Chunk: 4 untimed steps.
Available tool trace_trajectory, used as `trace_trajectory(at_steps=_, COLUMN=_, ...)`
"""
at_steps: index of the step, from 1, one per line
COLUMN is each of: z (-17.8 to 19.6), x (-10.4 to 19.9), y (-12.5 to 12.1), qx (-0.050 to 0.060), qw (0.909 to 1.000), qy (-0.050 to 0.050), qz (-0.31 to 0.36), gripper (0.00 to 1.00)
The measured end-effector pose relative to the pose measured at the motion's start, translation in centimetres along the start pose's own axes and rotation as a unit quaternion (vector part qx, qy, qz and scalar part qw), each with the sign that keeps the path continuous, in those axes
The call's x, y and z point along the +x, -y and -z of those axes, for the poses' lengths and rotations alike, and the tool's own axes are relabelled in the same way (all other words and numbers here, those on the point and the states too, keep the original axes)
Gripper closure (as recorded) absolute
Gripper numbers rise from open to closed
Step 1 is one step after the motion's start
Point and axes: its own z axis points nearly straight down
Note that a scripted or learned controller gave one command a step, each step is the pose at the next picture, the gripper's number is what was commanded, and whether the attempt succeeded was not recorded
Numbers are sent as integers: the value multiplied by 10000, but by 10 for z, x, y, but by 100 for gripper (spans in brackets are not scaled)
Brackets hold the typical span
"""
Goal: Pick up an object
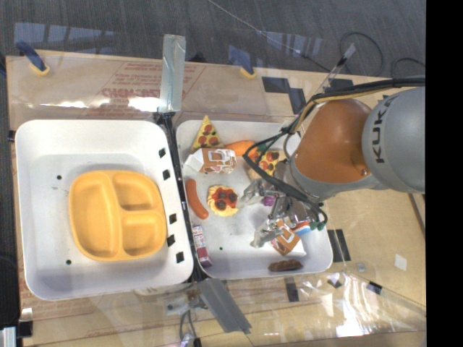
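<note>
My gripper hangs low over the right bin, open. One metal finger is near a yellow tart with red dots. The other finger is beside an orange-brown packet. Between the fingers I see only the white bin floor. Also in this bin are a red sausage, a pizza slice, a brown-and-white carton, an orange piece, a second pizza slice partly under the arm, a purple packet and a dark brown piece.
The left bin holds a yellow divided tray. A black divider runs between the bins. The grey and orange arm covers the right bin's right side. Cables trail near the wrist.
</note>
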Motion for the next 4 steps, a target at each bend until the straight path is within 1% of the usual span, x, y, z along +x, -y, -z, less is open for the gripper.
trace_trajectory(at_steps=1, z=-33, x=-96, y=10, qx=34, qw=9998, qy=75, qz=197, gripper=0)
trace_trajectory(at_steps=2, z=-39, x=-126, y=-20, qx=56, qw=9997, qy=-219, qz=11, gripper=0)
trace_trajectory(at_steps=3, z=-39, x=-128, y=-24, qx=-2, qw=9929, qy=-333, qz=-1142, gripper=0)
trace_trajectory(at_steps=4, z=-41, x=-125, y=-34, qx=1, qw=9695, qy=-372, qz=-2421, gripper=0)
